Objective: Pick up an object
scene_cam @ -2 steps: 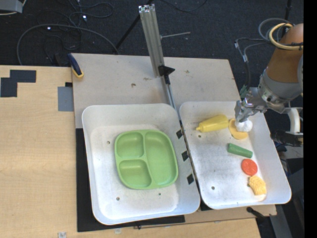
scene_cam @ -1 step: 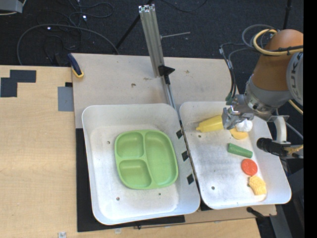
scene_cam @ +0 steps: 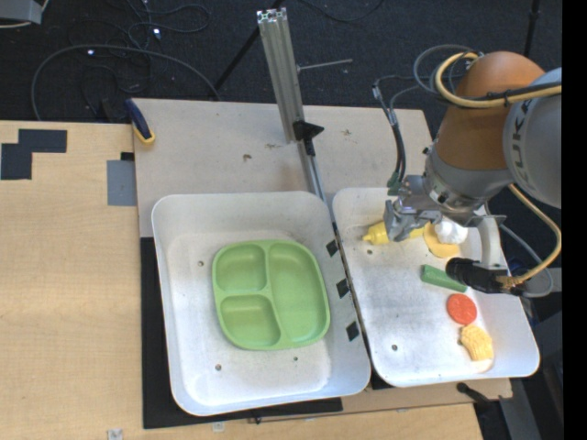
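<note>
My gripper hangs low over the far left part of the right bin. A small yellow piece lies right against the gripper's left side; I cannot tell whether it is held. Just right of the gripper sits a yellow and white item. Further toward the front lie a green stick-shaped piece, a round orange-red piece and a yellow ridged piece. The grey arm with its orange band comes in from the upper right.
The left bin holds a green divided plate. A slanted metal post stands behind the bins. Black clips sit along the seam between the bins. Cables trail beside the arm at the right.
</note>
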Controlling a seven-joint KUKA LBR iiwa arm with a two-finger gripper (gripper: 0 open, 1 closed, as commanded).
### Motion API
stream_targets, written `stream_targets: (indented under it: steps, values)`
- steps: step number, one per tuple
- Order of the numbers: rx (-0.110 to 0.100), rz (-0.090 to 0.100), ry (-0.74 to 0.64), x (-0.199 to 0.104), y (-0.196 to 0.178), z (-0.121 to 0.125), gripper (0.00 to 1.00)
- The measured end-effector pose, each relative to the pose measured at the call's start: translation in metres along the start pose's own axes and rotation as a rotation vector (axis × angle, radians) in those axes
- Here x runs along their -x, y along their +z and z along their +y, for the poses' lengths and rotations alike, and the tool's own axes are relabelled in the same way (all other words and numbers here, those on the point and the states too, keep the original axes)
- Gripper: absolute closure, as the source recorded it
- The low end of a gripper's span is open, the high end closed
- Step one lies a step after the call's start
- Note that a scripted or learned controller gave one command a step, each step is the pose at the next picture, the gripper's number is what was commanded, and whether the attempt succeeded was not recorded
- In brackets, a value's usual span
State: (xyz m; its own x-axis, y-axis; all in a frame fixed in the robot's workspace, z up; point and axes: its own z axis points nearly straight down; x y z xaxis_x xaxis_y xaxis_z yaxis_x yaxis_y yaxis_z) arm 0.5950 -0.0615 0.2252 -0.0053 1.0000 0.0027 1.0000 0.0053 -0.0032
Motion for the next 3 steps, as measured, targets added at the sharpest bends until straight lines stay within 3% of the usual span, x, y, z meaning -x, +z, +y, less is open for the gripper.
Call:
stream_targets:
  steps: [3]
  values:
    - [-0.003,-0.002,0.001,-0.172,0.000,-0.049,1.00]
